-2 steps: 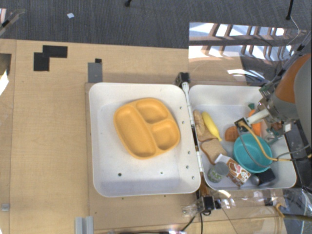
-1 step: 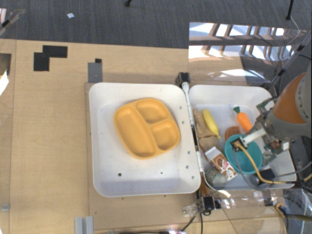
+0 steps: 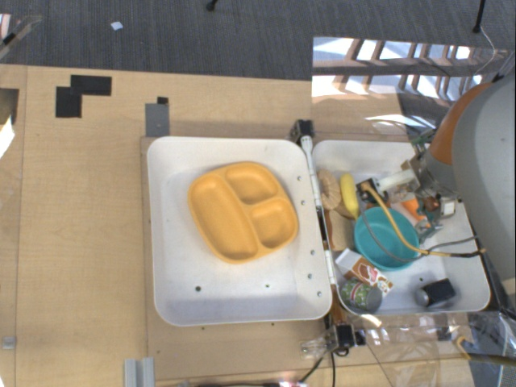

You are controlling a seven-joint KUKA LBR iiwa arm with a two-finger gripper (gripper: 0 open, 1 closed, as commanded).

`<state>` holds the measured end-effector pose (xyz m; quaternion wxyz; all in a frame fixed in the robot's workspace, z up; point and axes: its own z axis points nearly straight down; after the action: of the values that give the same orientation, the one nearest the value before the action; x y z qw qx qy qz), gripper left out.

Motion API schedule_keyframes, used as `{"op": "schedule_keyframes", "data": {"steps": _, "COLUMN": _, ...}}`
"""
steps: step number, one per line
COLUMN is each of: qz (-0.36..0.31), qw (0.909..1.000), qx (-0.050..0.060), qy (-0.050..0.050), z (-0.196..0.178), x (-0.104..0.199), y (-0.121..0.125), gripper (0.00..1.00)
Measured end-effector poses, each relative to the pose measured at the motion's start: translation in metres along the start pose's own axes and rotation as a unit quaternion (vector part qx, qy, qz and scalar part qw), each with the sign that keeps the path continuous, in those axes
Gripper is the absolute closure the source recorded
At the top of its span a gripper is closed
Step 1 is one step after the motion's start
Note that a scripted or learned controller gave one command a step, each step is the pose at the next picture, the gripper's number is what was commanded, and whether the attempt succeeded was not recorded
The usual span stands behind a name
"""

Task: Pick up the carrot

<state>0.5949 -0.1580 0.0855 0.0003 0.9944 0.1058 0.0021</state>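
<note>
Two shallow white bins sit side by side on a tan wooden bench (image 3: pixel 72 240). The left bin (image 3: pixel 173 297) holds a yellow divided plate (image 3: pixel 242 210), tilted a bit, with three compartments, lying near the bin's middle and slightly toward the far side. The right bin (image 3: pixel 476 297) is cluttered.

In the right bin, against its left wall, a brown brush-like thing (image 3: pixel 330 190) lies next to a yellow banana (image 3: pixel 348 196). A teal bowl (image 3: pixel 385 236) sits in the middle of that bin, upright, with a yellow cable or cord (image 3: pixel 397 222) running across it. On the near side of the bowl there is a small printed packet (image 3: pixel 367 270) and just nearer still a dark round can or lid (image 3: pixel 361 295). A small black block (image 3: pixel 436 293) lies near the bin's near right corner.

The arm (image 3: pixel 484 151) comes in from the right, grey with an orange band, big and close to the camera, covering the far right part of the right bin. The gripper (image 3: pixel 411 185) is down over the far middle of that bin, just beyond the bowl's far rim, with wires and small parts around it. Whether its jaws are open or closed, cannot tell; the clutter hides it.

The carrot (image 3: pixel 411 207) is a small orange piece just right of the bowl's far rim, tucked under the gripper hardware, partly hidden. Cannot tell if the gripper touches it.

Beyond the bench is dark grey carpet (image 3: pixel 161 22). Black tape marks (image 3: pixel 81 93) sit on the bench's far left.
</note>
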Motion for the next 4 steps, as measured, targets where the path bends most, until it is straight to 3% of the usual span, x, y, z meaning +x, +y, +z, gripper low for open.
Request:
{"op": "schedule_keyframes", "data": {"steps": 1, "qz": -0.005, "qw": 1.0000, "qx": -0.001, "qy": 0.003, "z": -0.013, "x": 0.003, "y": -0.001, "gripper": 1.00}}
{"op": "schedule_keyframes", "data": {"steps": 2, "qz": -0.005, "qw": 1.0000, "qx": -0.001, "qy": 0.002, "z": -0.013, "x": 0.003, "y": -0.001, "gripper": 0.00}}
{"op": "schedule_keyframes", "data": {"steps": 3, "qz": -0.005, "qw": 1.0000, "qx": -0.002, "qy": 0.000, "z": -0.001, "x": 0.001, "y": -0.009, "gripper": 0.00}}
{"op": "schedule_keyframes", "data": {"steps": 4, "qz": -0.009, "qw": 1.0000, "qx": -0.002, "qy": 0.003, "z": -0.013, "x": 0.004, "y": -0.011, "gripper": 1.00}}
